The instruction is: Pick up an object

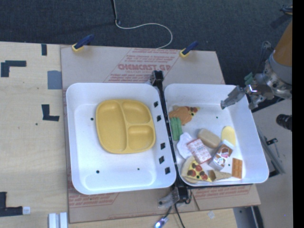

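The gripper (233, 99) sits over the far right corner of the right bin (254, 141), reaching in from the right. Whether it is clenched or released cannot be determined at this angle; nothing is visible in its grasp.

Two white bins stand side by side. The right bin holds about nine toy food items, clustered toward its left and near sides:
- one brown gingerbread-like piece (183, 113), farthest from the viewer;
- one green piece (175, 128), just left of centre against the dividing edge;
- one white packet with red print (198, 149);
- one tan bread-like block (209, 138);
- one pale yellow piece (229, 135), at the right of the cluster;
- one small carton (221, 157);
- one pizza slice (195, 170), near edge;
- one orange cracker-like piece (236, 167).

Several items overlap, so the exact count and outlines are uncertain.

The left bin (80, 141) holds one yellow compartment plate (126, 126) with three sections.

Both bins rest on a cardboard sheet (142, 68) held by two blue-and-yellow clamps (83, 42) at its far edge. A white cable (142, 25) loops beyond it. The arm is cut off at the right.
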